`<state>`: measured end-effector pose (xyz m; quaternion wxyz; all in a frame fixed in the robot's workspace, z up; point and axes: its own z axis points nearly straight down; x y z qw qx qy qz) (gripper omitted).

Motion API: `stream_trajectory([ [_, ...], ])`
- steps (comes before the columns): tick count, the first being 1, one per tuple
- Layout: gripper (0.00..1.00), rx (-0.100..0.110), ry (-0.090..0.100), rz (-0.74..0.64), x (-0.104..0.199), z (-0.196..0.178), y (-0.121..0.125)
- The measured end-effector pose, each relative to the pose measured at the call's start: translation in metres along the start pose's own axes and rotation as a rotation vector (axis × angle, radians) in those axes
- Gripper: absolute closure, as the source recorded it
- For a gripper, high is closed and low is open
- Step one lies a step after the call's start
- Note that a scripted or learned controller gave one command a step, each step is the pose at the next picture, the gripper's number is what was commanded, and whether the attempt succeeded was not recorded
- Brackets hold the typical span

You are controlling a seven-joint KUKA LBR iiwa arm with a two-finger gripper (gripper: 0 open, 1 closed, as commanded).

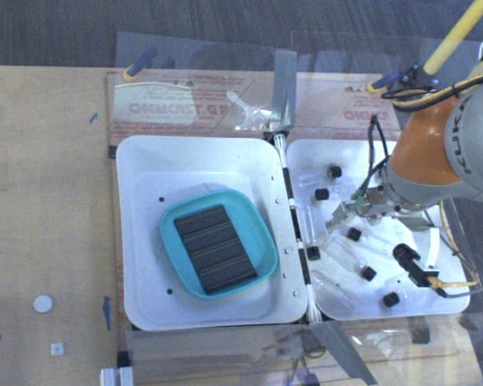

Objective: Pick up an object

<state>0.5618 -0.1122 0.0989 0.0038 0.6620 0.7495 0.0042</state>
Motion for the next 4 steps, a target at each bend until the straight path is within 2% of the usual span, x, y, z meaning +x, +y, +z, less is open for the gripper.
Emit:
stream_trajectory([
  [1, 0.0, 0.005, -0.001, -0.136, -0.063, 0.012, 0.053],
  [2, 0.0, 0.011, 0.001, -0.087, -0.024, -0.005, -0.034],
  [3, 1.0, 0.008, 0.0, -0.082, -0.026, -0.015, -0.034],
  [4, 1.0, 0.01, 0.001, -0.11, 0.067, -0.128, -0.003],
])
